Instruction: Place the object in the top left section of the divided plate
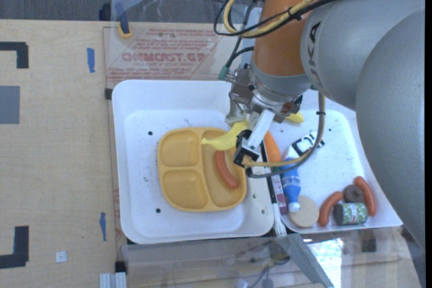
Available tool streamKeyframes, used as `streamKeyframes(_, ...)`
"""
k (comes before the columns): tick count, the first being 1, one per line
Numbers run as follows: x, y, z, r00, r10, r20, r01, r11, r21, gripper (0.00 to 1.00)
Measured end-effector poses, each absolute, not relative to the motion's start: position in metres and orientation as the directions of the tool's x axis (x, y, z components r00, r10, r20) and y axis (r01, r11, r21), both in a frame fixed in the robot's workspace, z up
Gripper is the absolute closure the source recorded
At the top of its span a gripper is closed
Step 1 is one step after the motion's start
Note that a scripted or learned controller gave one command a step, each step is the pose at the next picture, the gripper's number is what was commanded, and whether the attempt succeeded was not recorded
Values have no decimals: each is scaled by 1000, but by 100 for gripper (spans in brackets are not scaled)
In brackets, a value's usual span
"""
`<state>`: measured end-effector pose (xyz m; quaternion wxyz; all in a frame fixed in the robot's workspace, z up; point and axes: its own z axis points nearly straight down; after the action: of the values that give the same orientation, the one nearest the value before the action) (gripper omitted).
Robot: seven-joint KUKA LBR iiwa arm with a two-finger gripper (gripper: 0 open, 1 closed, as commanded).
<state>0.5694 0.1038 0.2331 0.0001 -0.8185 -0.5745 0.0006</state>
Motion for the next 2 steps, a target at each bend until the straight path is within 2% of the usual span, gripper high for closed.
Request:
streamKeyframes(1,498,116,240,265,964,-1,964,-265,-4,100)
streamKeyframes(2,516,110,251,327,945,-1,945,-327,0,100)
